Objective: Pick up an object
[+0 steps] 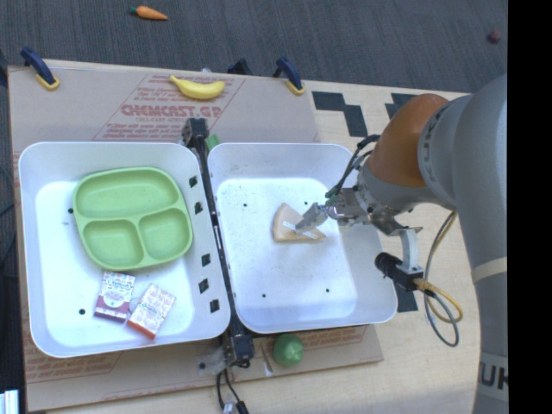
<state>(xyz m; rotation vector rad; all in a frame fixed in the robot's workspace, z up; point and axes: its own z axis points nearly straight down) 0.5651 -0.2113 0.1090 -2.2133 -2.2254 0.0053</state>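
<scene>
A tan wedge-shaped piece, like a slice of bread or cheese [291, 225], lies in the right bin [259, 296] toward its right side. My gripper [310, 222] reaches in from the right and its fingertips rest right on the wedge's right half. The grey arm with the orange band rises behind it at the right edge of that bin.
The left bin [43, 283] holds a green divided plate [132, 216] and two small snack packets [116, 295] [152, 310]. A yellow banana [197, 86] lies on the cardboard behind the bins. A green ball [289, 350] sits in front of the right bin. An orange carrot [152, 12] lies on the floor.
</scene>
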